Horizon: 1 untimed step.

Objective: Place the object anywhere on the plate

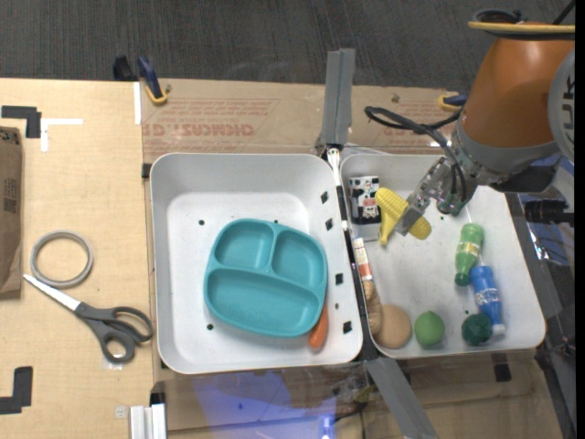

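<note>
A teal divided plate lies in the left bin. In the right bin a yellow corn-like toy lies near the upper left. My gripper reaches down from the right and its tip overlaps the yellow toy's right side. The gripper partly hides the toy, so the view does not show a hold on it. An orange carrot-like piece rests against the plate's lower right rim.
The right bin also holds a black-and-white item, a green bottle, a blue bottle, a green ball, a dark green piece, a tan lump and a marker. Scissors and a tape roll lie on the bench at left.
</note>
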Each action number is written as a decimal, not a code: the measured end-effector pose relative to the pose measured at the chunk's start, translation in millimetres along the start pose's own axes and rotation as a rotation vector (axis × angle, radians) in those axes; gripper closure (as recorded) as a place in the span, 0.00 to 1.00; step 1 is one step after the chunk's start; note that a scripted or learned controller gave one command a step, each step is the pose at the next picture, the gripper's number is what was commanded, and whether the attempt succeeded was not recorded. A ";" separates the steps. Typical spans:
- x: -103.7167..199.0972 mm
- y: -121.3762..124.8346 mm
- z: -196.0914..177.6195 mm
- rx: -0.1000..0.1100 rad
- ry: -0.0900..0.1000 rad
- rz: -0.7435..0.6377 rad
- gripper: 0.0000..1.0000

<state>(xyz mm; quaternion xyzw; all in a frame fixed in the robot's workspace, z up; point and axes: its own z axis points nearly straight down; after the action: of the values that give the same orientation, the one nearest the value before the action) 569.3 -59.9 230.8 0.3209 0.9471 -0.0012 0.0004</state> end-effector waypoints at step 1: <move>43.5 -7.2 -13.7 -0.002 0.001 0.011 1.00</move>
<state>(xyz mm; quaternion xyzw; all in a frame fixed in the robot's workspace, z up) 530.4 -39.1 244.4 0.3260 0.9454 -0.0003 0.0003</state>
